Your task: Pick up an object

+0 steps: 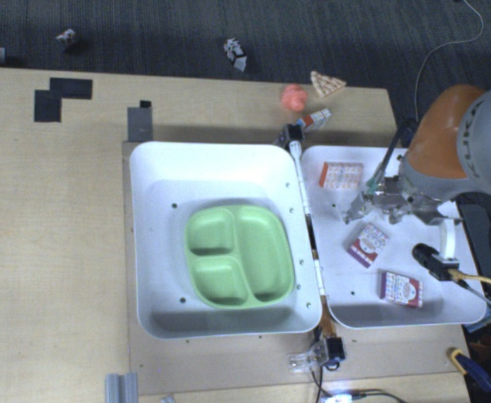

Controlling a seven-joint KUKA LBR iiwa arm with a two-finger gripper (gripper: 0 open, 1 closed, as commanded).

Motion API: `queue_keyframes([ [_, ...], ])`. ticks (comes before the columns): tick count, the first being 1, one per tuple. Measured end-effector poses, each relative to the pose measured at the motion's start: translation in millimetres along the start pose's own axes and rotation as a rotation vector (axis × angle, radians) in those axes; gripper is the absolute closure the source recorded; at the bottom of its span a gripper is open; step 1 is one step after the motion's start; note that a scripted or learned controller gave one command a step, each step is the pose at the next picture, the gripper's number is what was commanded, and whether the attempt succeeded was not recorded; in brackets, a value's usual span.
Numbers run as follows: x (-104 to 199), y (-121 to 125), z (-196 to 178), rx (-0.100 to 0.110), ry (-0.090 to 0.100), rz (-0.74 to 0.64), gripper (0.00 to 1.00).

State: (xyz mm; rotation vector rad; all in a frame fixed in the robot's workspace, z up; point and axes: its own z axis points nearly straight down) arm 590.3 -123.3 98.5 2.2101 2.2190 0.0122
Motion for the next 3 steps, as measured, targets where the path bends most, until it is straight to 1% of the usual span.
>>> queue_keyframes([
  [1,36,-73,10,0.003,0.0,0.003,0.0],
  [2,37,-71,0,-0.001,0.0,0.001,1.0],
  [3,100,-5,-87,0.007,0.003,-0.001,1.0],
])
